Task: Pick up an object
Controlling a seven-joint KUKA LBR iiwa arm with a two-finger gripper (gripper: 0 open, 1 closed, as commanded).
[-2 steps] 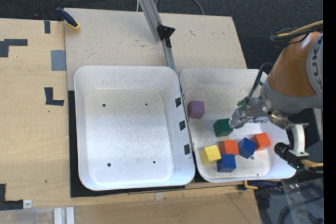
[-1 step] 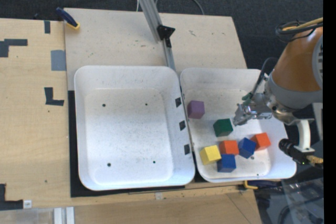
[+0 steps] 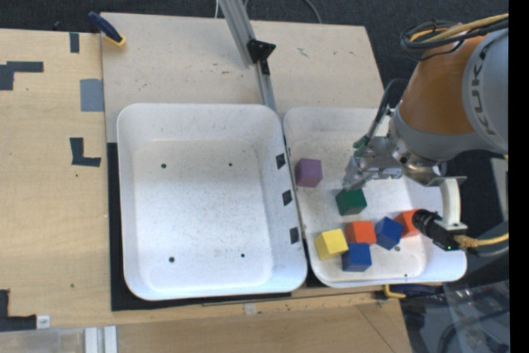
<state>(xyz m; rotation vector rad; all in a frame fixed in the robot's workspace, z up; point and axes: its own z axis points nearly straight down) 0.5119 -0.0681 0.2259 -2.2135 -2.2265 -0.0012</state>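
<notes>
right bin [image 3: 331, 124] (purple cube [image 3: 308, 172] apart): gripper [image 3: 357, 180] above green cube [image 3: 351, 201].

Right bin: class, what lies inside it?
In the right bin: purple cube, green cube just below the gripper, yellow cube, orange cube, two blue cubes. The arm covers the bin's right part.

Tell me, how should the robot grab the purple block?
Probably from straight above, pinching two opposite flat sides. The purple block sits alone on the right bin's floor near its left wall, apart from the green block, so there looks to be room for fingers around it. The gripper is now nearer the green one.
</notes>
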